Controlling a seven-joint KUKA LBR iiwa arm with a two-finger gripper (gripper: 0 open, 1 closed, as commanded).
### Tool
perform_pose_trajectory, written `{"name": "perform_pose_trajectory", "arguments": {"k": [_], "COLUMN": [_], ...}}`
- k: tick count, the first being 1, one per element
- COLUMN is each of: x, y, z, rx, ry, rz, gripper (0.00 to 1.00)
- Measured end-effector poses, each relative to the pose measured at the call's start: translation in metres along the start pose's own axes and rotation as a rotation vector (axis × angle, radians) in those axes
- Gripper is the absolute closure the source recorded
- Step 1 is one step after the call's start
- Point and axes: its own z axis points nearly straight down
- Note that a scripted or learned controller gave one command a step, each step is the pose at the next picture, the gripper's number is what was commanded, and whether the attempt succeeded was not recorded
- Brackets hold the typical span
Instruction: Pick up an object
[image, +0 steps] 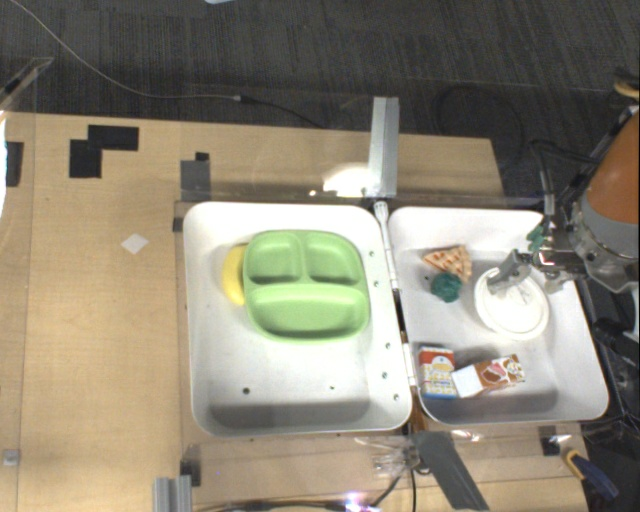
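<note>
White and round, a plate (512, 308) lies right under the hand (512, 272), which reaches in low over the right bin (580, 345); whether it is gripping cannot be told. No writing is readable on the small carton (435, 372) and packet (490, 376) below the hand. Left of it sit a teal lump (446, 288) and pizza slice (447, 261). Farther left, a green tray (303, 283) covers a yellow thing (232, 277).

Right bin: white round lid (512, 305) flat beside pizza-slice toy (448, 262) and teal lump (446, 288); two small food cartons (437, 372) (490, 376) laid near front wall. Left bin: green divided tray (304, 284) over yellow piece (232, 277).
</note>
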Motion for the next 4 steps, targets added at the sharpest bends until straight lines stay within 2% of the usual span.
{"name": "perform_pose_trajectory", "arguments": {"k": [1,2,3,4], "x": [-0.004,0.055,0.032,0.032], "y": [0.028,0.011,0.067,0.070], "z": [-0.061,0.075,0.148,0.134], "rx": [-0.002,0.001,-0.006,-0.015], "ry": [-0.001,0.000,-0.001,-0.004], "rz": [0.120,-0.048,-0.176,-0.176], "gripper": [0.00,0.00,0.00,1.00]}}
